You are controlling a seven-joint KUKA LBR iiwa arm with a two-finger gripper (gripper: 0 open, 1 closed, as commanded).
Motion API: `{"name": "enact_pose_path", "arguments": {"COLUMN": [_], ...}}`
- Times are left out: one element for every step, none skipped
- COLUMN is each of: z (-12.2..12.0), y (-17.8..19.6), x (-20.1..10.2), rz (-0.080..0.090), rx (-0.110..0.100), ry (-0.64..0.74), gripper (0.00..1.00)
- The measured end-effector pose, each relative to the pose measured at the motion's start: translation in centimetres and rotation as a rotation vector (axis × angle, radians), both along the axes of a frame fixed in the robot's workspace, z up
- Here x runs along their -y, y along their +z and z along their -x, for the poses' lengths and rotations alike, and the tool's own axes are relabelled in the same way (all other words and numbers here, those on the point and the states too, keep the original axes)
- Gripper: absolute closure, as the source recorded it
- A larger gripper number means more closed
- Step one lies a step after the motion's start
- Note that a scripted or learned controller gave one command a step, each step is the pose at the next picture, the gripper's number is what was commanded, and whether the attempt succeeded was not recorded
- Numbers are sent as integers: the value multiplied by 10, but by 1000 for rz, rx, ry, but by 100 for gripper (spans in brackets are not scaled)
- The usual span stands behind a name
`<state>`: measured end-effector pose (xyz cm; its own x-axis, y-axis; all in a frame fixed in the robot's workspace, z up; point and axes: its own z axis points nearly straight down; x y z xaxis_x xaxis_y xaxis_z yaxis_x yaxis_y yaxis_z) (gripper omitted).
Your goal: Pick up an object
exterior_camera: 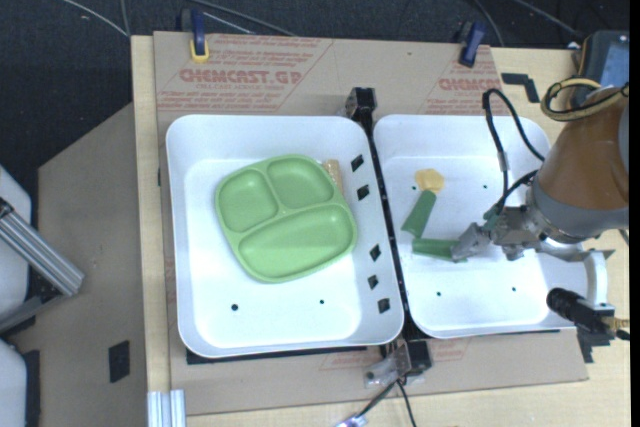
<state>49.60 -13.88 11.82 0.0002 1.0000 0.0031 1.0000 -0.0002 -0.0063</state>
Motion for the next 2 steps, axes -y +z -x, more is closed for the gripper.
{"name": "enact_pose_path", "arguments": {"z": [1,0], "y": [-35,-23], "x": [-1,-1], "rz": [0,1], "rx": [1,6], "ry": [0,-1], "gripper": [0,100]}}
